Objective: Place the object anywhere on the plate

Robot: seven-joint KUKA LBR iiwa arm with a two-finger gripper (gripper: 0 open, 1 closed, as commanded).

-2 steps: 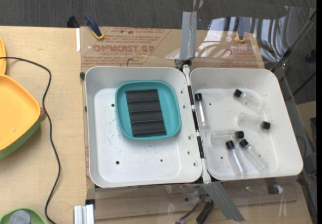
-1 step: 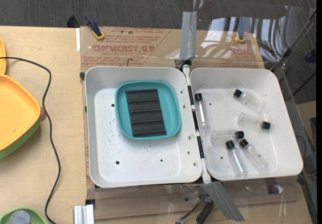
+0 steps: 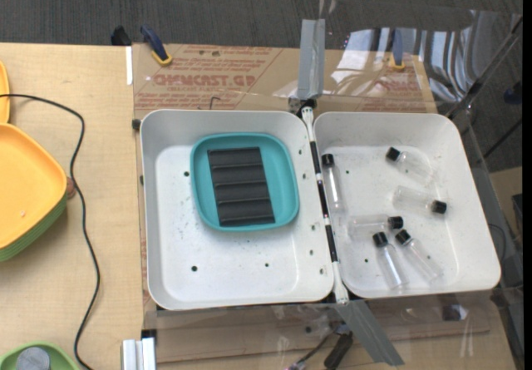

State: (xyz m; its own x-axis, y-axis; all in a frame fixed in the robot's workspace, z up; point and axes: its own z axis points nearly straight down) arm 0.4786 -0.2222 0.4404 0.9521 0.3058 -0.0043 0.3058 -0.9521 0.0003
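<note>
A teal square plate (image 3: 202,194) lies in the left white bin (image 3: 166,264), towards its back middle. A dark grey ridged block (image 3: 241,185) rests flat on the plate and covers most of its centre. The right white bin (image 3: 470,219) holds several clear vials with black caps. One vial (image 3: 330,183) lies along the bin's left wall, another vial (image 3: 406,160) lies near the back, and a pair of vials (image 3: 399,259) lies near the front.
Brown cardboard (image 3: 216,77) lies behind the bins, with a blue and yellow clamp (image 3: 155,44) at its left corner. Stacked yellow and green dishes (image 3: 25,194) sit on the wooden bench at far left. A black cable (image 3: 81,194) runs beside them.
</note>
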